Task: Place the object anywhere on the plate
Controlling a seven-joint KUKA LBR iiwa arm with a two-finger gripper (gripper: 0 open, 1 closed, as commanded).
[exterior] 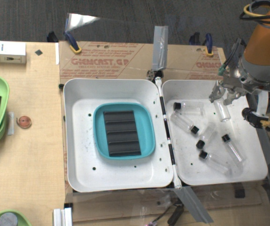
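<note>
hovering over the right bin, the gripper appears to pinch a clear vial hanging just below its fingers; more black-capped vials lie scattered beneath and to its left. the teal plate sits well to its left in the other bin. a good carry would likely mean lifting clear of the divider and lowering gently before letting go.

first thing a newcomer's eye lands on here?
Probably the teal plate with its dark ridged insert, centred in the left bin. Next, the clear black-capped vials scattered across the right bin, with the gripper over that bin's upper right, a vial between its fingers.
</note>
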